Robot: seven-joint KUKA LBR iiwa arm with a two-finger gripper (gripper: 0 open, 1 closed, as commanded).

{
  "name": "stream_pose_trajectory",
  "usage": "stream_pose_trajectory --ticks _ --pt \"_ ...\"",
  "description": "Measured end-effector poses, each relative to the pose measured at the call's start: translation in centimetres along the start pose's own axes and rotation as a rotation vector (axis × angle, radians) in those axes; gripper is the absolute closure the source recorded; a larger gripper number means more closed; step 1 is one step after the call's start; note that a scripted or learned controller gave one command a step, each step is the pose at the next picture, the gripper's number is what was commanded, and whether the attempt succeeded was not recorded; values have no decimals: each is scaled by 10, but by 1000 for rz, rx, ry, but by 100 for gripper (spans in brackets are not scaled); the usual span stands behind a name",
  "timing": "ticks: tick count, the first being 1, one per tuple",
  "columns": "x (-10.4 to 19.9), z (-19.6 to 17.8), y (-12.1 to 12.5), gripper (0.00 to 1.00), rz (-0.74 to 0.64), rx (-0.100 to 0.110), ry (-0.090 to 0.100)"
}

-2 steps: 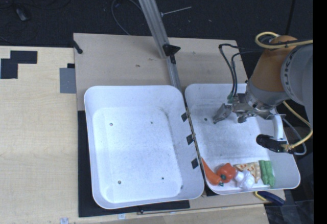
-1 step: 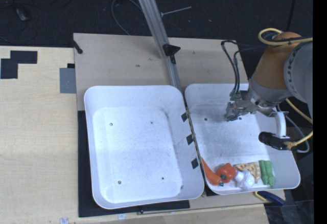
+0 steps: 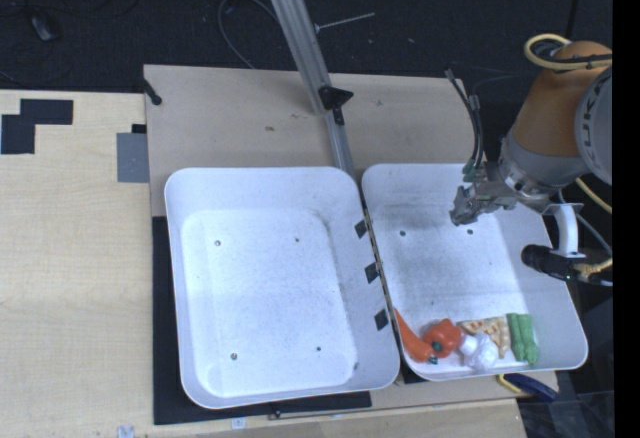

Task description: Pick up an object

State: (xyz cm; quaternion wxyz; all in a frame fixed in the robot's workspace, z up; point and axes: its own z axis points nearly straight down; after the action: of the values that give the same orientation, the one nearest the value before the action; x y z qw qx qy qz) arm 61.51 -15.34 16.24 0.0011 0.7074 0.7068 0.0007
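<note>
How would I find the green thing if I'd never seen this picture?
Look at the right-hand white bin, the one that the arm reaches over. Toys huddle along its near edge; go to the right end of that row. The green thing is there, ridged and upright, beside a pale yellowish piece, and it is the only green one.

The arm [image 3: 560, 126] is a thick rounded body, orange across its broad band and grey below, tapering to a small dark-grey metal tool [image 3: 466, 208] (a yellow cable loops above the orange part).
</note>
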Motion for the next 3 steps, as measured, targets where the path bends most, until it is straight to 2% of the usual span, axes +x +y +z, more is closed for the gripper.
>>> stream_pose_trajectory --ticks 2,3 --pt "-6 -122 -2 100 -1 -3 0" --pt "41 -104 -2 100 -4 4 1"
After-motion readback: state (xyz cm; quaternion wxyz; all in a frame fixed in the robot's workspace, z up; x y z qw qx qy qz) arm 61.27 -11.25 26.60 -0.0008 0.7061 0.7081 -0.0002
